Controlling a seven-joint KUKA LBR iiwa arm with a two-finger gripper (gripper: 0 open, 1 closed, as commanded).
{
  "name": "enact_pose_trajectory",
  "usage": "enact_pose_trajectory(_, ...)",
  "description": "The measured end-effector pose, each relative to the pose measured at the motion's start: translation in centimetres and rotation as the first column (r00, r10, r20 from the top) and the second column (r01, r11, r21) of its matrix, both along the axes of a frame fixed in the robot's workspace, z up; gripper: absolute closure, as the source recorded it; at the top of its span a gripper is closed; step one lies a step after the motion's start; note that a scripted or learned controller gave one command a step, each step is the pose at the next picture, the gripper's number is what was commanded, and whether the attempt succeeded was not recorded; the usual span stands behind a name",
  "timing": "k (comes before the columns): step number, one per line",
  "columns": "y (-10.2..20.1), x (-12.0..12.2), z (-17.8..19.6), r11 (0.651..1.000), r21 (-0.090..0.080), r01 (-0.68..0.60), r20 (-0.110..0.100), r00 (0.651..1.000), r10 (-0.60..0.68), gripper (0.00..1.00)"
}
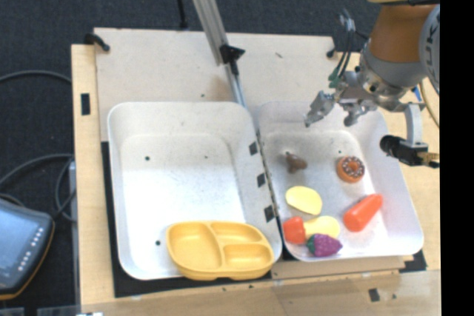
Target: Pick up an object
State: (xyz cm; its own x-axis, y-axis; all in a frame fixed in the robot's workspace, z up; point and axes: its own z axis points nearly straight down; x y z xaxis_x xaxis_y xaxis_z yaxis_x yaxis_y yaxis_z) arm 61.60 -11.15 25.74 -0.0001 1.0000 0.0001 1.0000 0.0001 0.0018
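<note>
Counter (163,63) with two white bins. Left bin (178,159): yellow divided tray (219,249) at near edge. Right bin (396,222): orange carrot (362,211), yellow slice (304,199), donut (350,169), small brown piece (295,162). Gripper (335,111) above right bin's far edge, fingers spread, holding nothing. Best pick likely carrot: probably light, rigid plastic, slick, apt to roll; grip across the thick middle.

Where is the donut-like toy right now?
The donut toy lies in the right bin, toward its right side, just above the orange carrot and right of the small brown piece.
</note>
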Motion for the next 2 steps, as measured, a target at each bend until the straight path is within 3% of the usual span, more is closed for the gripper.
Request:
enact_pose_trajectory(1, 1.59, 3.25, 23.56, 1.0, -0.002, -0.004, 0.009, 1.0, 0.004, 0.0)
enact_pose_trajectory(2, 1.5, 3.18, 23.02, 1.0, -0.003, -0.003, -0.001, 1.0, 0.003, 0.0)
